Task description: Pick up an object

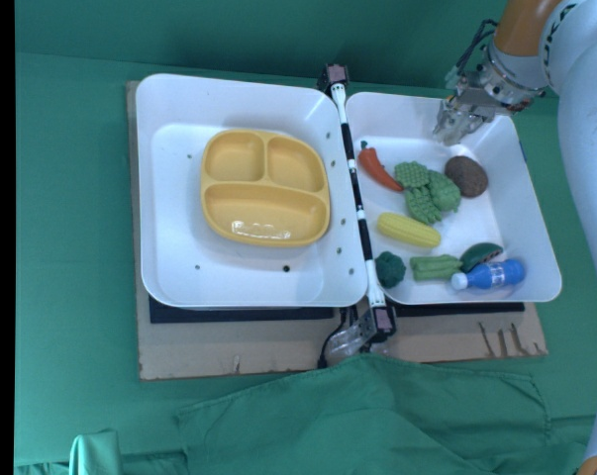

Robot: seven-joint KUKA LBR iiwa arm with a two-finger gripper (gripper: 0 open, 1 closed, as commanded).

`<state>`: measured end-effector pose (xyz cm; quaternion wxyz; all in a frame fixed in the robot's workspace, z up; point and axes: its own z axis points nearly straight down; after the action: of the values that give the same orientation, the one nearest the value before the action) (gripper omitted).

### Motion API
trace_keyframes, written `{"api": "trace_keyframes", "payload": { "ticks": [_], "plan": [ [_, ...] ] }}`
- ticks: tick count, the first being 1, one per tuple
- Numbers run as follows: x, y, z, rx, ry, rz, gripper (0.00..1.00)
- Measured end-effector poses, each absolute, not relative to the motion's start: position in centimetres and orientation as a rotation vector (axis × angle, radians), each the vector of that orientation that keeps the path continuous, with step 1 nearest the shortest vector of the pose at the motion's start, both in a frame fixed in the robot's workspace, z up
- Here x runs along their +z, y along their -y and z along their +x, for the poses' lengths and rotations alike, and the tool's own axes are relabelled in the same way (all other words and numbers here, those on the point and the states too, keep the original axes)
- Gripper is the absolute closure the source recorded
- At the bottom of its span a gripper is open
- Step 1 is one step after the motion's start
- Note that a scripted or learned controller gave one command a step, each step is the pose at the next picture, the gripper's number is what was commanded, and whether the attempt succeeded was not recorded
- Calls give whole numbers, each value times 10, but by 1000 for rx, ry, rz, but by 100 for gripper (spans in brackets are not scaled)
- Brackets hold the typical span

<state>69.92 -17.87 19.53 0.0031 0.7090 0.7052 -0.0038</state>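
My gripper [454, 130] hangs over the far part of the right bin [529, 228], just beyond a brown potato [466, 175]. I see nothing between its fingers. In that bin also lie a red chili pepper [378, 167], green leafy vegetables [427, 190], a yellow corn cob [408, 230], a broccoli floret [389, 267], a green pod piece [435, 265], a watermelon slice [481, 255] and a blue bottle [490, 275].
The left bin [169, 236] holds a yellow divided plate [266, 186]. A black-and-white bar [354, 191] runs between the two bins. Green cloth [377, 419] lies bunched at the bench's near edge.
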Motion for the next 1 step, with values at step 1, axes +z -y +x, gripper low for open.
{"api": "trace_keyframes", "payload": {
  "ticks": [1],
  "plan": [
    [301, 142, 703, 16, -2212, 2209, 100]
  ]
}}
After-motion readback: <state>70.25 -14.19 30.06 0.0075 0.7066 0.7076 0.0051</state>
